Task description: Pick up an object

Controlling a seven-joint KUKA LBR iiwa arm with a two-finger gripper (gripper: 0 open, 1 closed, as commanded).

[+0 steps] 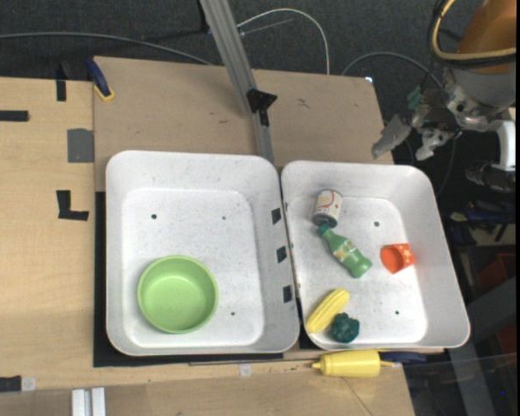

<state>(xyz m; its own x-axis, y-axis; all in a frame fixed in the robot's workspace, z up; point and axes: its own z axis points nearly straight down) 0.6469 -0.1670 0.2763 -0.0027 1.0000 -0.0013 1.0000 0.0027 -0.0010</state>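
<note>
Right, my pincer [406,137] hangs above the far right corner of the right bin [433,199], over the tabletop edge, holding nothing; fingers look spread apart, though it's small and blurry there.

Best target, I'd say: the green bottle [345,251], mid right bin. Its long axis runs diagonally, cap end pointing far-left toward the white can [328,206], base pointing near-right toward the orange block [398,257]. Cap end sits just beside the can, maybe touching; can't tell.

To do this well: come down over the bottle's thicker body, away from the can, and turn the wrist so the fingers close across the diagonal, not along it. Keep clear of the orange block on the right.

Alternative: the corn cob [327,309] near the front wall, but the dark green lump [345,328] crowds it. The green bowl [178,294] in the left bin [191,167] looks too wide.
</note>
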